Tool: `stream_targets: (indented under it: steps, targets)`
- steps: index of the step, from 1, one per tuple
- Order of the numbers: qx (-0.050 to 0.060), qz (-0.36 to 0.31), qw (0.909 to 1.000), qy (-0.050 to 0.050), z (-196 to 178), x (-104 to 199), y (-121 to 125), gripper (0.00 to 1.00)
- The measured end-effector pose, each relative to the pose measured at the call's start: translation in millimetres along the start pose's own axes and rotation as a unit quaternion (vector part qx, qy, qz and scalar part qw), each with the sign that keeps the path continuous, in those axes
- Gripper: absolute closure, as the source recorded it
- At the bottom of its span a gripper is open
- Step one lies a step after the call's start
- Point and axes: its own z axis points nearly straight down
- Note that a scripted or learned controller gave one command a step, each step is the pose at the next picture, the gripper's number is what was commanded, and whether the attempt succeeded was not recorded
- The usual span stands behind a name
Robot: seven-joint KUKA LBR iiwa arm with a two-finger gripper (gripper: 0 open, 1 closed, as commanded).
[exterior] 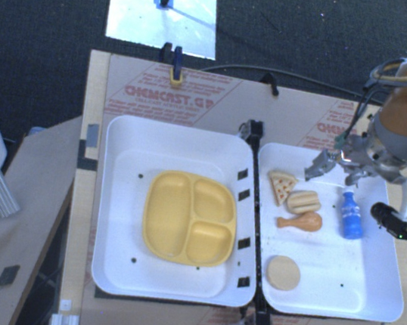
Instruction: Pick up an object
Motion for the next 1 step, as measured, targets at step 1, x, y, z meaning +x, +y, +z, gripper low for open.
stream_targets:
  steps: [1]
  targets:
    - [-0.001, 0.002, 1.0000, 0.000, 48.7, -9.3, -3.1, 0.00]
